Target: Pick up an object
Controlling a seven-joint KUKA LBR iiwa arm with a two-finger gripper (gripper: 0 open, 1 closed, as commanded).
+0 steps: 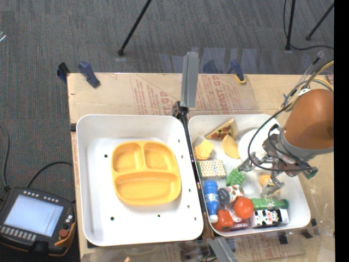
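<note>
The right bin (303, 201) holds several toy foods. Among them are a pizza slice (221, 130), a yellow wedge (230, 146), a waffle square (211, 168), a green leafy piece (235, 176), a blue bottle (210, 195), a red tomato (244, 207), a green packet (269, 203) and a cow-patterned carton (271, 216). My gripper (267, 174) hangs low over the right half of this bin, under the orange wrist band. It is just right of the green leafy piece and above the green packet. A small pale yellow item (265, 179) lies right by it.
The left bin (90, 146) holds a yellow divided plate (146, 172). A white round plate (252, 141) lies at the back of the right bin, partly under the arm. A grey post (190, 83) stands behind the bins' divider. A teach pendant (35, 217) sits at bottom left.
</note>
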